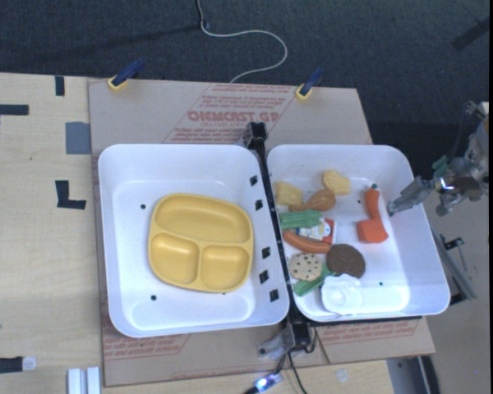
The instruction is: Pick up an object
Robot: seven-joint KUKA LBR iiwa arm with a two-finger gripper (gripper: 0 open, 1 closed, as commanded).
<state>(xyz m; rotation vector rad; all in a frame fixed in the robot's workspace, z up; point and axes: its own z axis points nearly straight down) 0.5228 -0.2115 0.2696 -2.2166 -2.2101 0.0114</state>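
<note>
The right bin (419, 253) holds several toy foods. An orange carrot (371, 217) lies toward its right side, and a yellow corn piece (337, 181) sits near the back. A brown drumstick (319, 199), a hot dog (308, 240), a cookie (305, 266), a dark brown patty (345, 260) and a white lidded cup (341, 294) lie to the left and front. My gripper (440, 189) hangs over the bin's right rim, just right of the carrot and above it. Nothing shows in its grasp.
The left bin (123, 294) holds a yellow divided plate (201, 241). Both bins rest on a cardboard sheet (222, 113) held by two clamps at the back. A white cable (246, 39) runs across the dark floor behind.
</note>
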